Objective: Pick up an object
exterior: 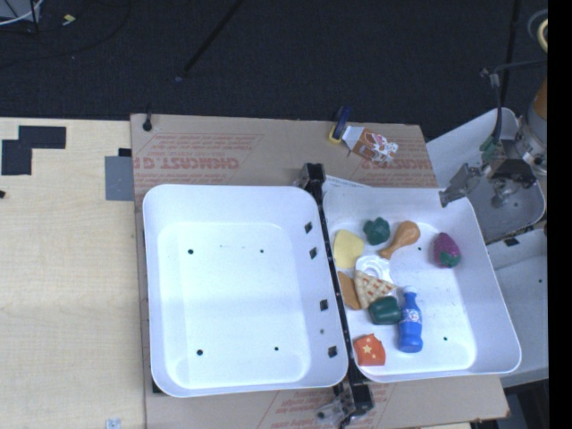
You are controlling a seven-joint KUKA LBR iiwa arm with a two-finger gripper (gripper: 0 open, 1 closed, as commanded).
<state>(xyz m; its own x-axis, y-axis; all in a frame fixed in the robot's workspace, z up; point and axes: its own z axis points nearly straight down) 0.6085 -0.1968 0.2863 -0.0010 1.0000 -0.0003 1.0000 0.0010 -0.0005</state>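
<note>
purple plastic, the small toy eggplant (447, 249) lies on its own in the right bin (496, 329), near the bin's far right wall and well apart from the other toys, which makes it, in my judgement, the easiest thing to go for. the rest sit in a cluster toward the bin's left side: a dark green piece (376, 231) and a tan drumstick (401, 236) just beside each other at the top, a pale yellow wedge (347, 248) against the divider side, a waffle-patterned slice (373, 287) touching a second green piece (385, 310), a blue bottle (410, 322) just beside that, and an orange-red block (369, 350) near the front wall. the left bin (161, 239) sits alongside on the cardboard-covered table (223, 155). the end effector (500, 179) hangs at the right, above the far right corner of the right bin, and it has nothing in it; whether it is spread or closed i cannot tell. to do the step well, i would bring it over the eggplant, line the closing direction across the narrow width rather than its length, and descend straight so the rounded body does not roll away. going for the cluster risks pinching two toys or nudging them together. the bin wall beside the eggplant calls for some clearance on that side.
</note>
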